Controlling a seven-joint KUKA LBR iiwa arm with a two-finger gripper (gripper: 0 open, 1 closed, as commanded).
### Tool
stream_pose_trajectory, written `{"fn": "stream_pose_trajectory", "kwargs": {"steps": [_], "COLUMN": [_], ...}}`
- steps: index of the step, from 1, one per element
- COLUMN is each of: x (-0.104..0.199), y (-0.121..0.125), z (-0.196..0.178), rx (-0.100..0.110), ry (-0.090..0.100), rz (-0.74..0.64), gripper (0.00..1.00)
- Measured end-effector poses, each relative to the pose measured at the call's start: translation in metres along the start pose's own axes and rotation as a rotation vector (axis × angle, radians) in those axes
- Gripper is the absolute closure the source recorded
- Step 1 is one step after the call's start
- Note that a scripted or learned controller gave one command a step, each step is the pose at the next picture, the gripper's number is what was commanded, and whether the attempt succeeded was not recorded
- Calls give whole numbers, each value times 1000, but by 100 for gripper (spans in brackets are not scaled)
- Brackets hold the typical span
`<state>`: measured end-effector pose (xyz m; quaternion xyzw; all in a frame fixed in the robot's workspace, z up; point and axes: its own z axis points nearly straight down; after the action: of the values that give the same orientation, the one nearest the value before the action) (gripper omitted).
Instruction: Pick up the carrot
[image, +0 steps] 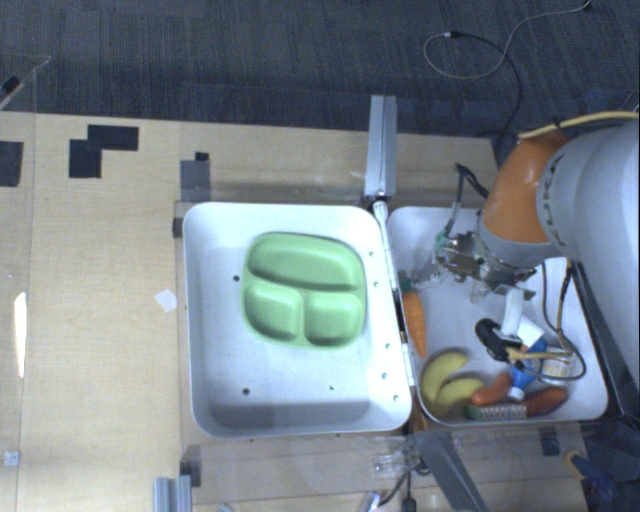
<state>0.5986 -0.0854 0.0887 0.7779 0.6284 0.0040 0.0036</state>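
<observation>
The carrot (414, 322) is orange and lies lengthwise against the left wall of the right bin (455, 222). My gripper (447, 264) hangs over the upper middle of that bin, a short way up and to the right of the carrot's top end. It is apart from the carrot. The grey arm with its orange band (520, 200) comes in from the right and covers the bin's upper right part.
Two yellow bananas (450, 378) lie at the right bin's front, just below the carrot. Beside them are red sausage-like pieces (492, 391) and a small blue item (519, 379). A green divided plate (303, 288) sits in the left bin (210, 330).
</observation>
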Motion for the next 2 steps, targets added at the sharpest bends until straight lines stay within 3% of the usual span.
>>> {"fn": "stream_pose_trajectory", "kwargs": {"steps": [1,2], "x": [1,40], "y": [2,7], "z": [-12,-97], "rx": [-6,6], "ry": [2,-3], "rz": [0,655], "gripper": [100,100]}}
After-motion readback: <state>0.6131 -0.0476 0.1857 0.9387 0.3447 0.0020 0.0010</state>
